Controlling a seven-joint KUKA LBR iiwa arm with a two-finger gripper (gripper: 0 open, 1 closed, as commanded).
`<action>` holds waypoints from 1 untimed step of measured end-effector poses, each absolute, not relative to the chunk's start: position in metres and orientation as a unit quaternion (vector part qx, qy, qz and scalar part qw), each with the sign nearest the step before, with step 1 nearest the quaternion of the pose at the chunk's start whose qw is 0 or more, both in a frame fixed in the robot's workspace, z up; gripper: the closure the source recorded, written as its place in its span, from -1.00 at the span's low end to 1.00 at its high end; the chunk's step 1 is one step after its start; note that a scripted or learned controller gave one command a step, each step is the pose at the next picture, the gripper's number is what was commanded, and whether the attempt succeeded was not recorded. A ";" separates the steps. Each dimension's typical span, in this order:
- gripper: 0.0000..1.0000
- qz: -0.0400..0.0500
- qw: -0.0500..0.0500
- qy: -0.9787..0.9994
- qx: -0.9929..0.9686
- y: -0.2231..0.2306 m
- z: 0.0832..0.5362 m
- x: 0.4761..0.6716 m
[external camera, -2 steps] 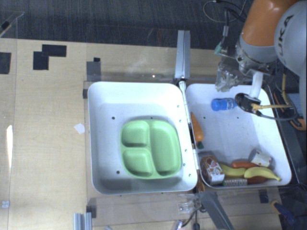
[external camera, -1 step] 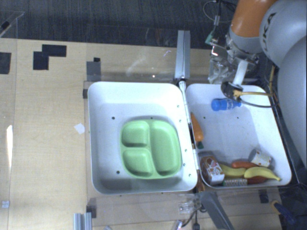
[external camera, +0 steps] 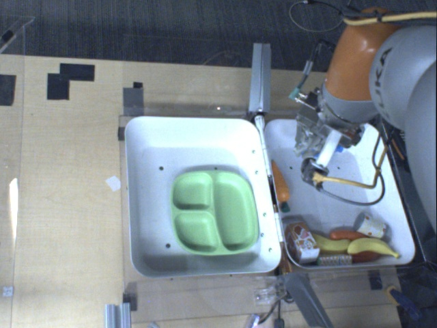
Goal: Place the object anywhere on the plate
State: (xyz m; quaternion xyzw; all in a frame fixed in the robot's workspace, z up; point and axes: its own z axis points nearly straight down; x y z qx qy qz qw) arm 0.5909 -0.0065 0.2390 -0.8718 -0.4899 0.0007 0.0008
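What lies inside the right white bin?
In the right bin: an orange carrot along the left wall; near the front a banana, a red vegetable, a small can and a pale cup. The arm covers the far corner, so anything beneath is hidden.

The plate point(external camera: 215, 210) is a plain pale mint green and sits in a white bin point(external camera: 147, 156). The neighbouring bin point(external camera: 287, 135) is white too. It holds an orange carrot point(external camera: 277, 180) (dark green at one end), a yellow banana point(external camera: 372, 249) and a red piece point(external camera: 347, 235). The counter point(external camera: 61, 197) is light tan with black blocks point(external camera: 68, 80). The arm point(external camera: 403, 67) is grey, banded orange.
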 end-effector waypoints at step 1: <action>1.00 0.001 0.001 -0.505 -0.863 -0.080 0.182 0.583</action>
